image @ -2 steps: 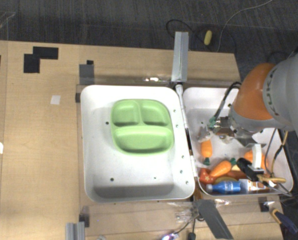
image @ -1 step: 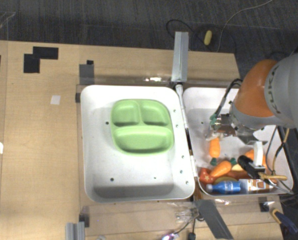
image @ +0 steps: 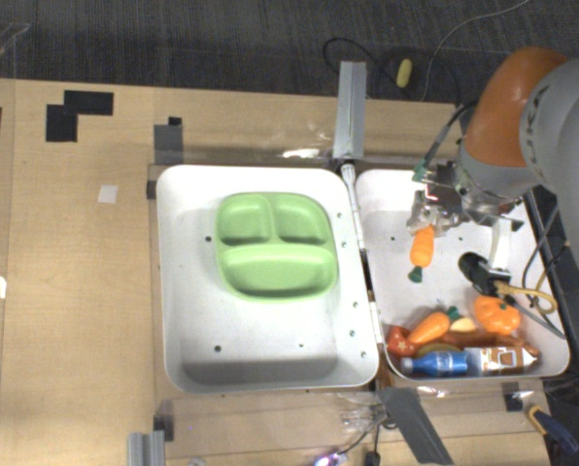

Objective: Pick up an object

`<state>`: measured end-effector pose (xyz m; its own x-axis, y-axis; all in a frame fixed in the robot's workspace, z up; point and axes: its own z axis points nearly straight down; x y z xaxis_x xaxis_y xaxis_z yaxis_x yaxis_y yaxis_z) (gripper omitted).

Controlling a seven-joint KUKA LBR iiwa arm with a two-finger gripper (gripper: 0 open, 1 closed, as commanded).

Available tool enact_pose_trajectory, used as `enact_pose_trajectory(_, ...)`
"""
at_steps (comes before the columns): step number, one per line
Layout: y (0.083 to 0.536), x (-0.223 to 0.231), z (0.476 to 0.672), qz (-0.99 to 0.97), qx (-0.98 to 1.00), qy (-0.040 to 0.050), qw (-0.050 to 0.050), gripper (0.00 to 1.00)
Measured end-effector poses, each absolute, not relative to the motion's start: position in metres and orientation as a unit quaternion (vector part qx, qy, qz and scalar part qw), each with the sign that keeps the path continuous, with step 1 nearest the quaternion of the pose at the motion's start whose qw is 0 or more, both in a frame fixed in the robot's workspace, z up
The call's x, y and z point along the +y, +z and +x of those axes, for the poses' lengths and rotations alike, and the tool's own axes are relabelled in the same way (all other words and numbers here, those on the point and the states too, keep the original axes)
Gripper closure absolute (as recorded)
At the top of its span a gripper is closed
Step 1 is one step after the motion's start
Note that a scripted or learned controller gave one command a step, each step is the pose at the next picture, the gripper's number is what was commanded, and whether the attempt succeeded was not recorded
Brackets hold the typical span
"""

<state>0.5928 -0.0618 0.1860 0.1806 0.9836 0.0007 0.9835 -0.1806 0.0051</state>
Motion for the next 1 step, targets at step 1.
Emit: enact_pose_trajectory(1, 0.2033, -0.0439, 0.6338, 0.727, 0.687, 0.0017, 0.002, 1.00)
